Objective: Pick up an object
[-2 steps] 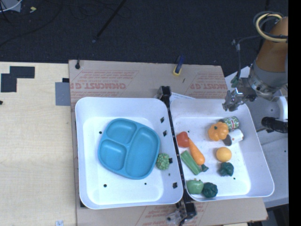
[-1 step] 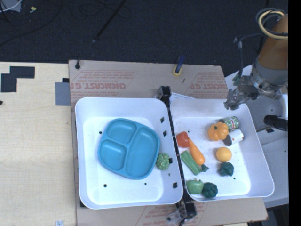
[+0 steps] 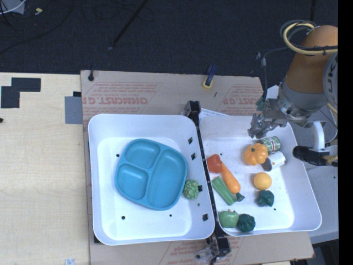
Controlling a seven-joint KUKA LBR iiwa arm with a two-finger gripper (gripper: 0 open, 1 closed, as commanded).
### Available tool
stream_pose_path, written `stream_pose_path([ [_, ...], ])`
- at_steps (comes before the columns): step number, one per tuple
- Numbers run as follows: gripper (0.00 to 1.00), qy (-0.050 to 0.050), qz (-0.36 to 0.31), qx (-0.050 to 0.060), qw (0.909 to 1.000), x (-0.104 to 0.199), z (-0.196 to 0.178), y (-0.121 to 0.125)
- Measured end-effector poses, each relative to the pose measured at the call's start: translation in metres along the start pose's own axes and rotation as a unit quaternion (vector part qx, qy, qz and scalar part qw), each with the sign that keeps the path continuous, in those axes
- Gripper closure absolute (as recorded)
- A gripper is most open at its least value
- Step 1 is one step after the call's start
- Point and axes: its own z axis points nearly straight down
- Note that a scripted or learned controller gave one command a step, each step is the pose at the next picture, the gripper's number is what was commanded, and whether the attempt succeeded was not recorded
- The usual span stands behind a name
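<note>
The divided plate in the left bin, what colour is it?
Light blue all over; the divided plate shows plainly in the camera view, lying in the left bin.

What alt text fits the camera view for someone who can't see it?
A robot gripper hovers above the right bin of toy food, near a small pumpkin. The left bin holds a blue divided plate and a small green broccoli.

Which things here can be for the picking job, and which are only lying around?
For the job: gripper; small pumpkin; small can; carrot; orange ball.

Just lying about: blue divided plate; yellow and blue clamp; cardboard sheet.
</note>
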Motion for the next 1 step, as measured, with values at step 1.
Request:
stream_pose_path([
  [1, 1.0, 0.0, -0.001, -0.001, 1.0, 0.0468, -0.0108, -0.014],
])
